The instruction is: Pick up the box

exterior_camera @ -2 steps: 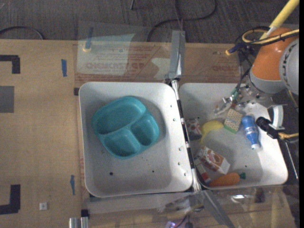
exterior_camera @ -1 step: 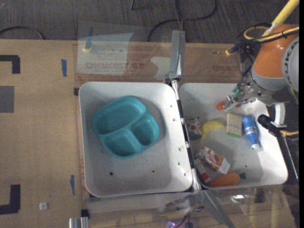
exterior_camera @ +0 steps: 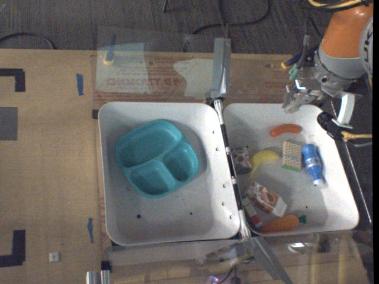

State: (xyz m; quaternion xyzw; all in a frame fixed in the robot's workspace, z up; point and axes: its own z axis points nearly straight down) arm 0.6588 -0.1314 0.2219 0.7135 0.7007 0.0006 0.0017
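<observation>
My jaws hover over the right white bin's (exterior_camera: 349,209) far rim, whether spread or pressed together I cannot tell; the red-and-white carton box (exterior_camera: 267,198) lies untouched below.

From my console I see two white bins: the left bin (exterior_camera: 112,218) carries a teal compartment tray (exterior_camera: 156,157), the right bin (exterior_camera: 343,209) a mix of brighter things. There is an orange-red sausage (exterior_camera: 286,129), a yellow banana (exterior_camera: 265,158), a cream box (exterior_camera: 291,156) with a green dotted pattern, a blue bottle (exterior_camera: 311,163) with a white cap end, a white and red-brown carton (exterior_camera: 267,199), an orange carrot (exterior_camera: 280,223) with a green tip, and a small red and white can (exterior_camera: 241,158). The arm (exterior_camera: 348,34) is orange above grey, with yellow cable looped over it. The bench (exterior_camera: 47,176) is tan, marked with black corner shapes and blue tape strips.
</observation>
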